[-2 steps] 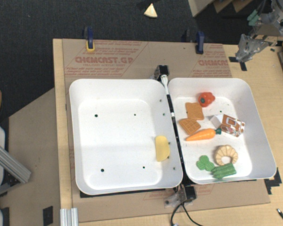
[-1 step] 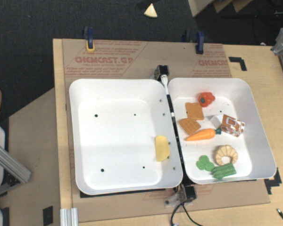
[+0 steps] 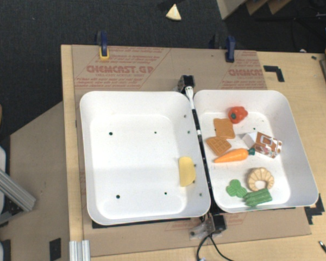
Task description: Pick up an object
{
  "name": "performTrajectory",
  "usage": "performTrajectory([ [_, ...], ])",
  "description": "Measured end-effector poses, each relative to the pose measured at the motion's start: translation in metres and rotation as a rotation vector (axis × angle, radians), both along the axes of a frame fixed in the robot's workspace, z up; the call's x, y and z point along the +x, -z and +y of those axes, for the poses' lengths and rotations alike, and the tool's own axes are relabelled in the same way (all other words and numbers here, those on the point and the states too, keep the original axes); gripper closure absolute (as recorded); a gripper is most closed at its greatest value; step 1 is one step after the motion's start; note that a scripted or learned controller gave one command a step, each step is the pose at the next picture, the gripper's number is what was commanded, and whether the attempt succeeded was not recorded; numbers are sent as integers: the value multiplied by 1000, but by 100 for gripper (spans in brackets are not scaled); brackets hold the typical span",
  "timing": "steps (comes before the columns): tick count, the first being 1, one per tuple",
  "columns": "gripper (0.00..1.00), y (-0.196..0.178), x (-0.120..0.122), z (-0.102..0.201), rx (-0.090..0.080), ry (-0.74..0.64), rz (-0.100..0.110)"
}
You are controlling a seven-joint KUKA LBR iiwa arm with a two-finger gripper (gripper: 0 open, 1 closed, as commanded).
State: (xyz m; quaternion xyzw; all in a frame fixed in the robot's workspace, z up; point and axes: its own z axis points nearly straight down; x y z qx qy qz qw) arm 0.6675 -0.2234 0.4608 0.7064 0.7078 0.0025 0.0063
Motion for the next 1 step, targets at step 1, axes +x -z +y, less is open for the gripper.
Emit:
performTrajectory([
  [1,100,-79,-1,0,-1,0,-1],
])
